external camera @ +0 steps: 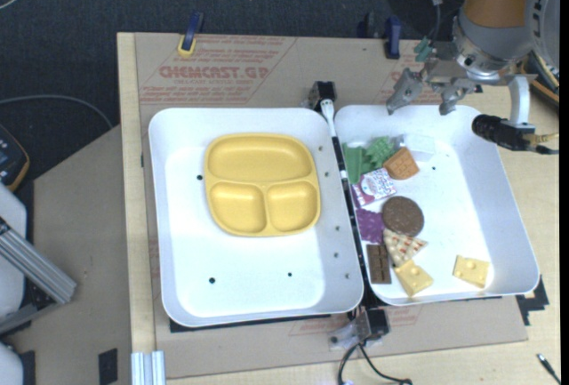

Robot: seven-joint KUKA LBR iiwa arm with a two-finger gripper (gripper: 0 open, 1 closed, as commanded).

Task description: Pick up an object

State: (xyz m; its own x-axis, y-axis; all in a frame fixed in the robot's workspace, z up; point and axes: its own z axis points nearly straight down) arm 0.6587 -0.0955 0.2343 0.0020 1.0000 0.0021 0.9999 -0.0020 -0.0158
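My gripper (pixel 425 97) hangs over the far edge of the right bin (pixel 498 188), with its two fingers spread apart and nothing between them. Below it, along the bin's left side, lie several toy foods: a green leafy piece (pixel 366 154), an orange-brown cracker (pixel 402 164), a purple and white packet (pixel 374 188), a round brown cookie (pixel 403 216), a pizza slice (pixel 403 244), a chocolate bar (pixel 379 262) and a cheese wedge (pixel 413 276). A second cheese piece (pixel 470 270) lies alone near the bin's front right.
The left bin (pixel 178 196) holds a yellow three-compartment tray (pixel 262 183). A black clamp (pixel 323 95) sits at the far end of the seam between the bins. A black handle-like part (pixel 500 131) of the arm juts over the right bin's far right corner.
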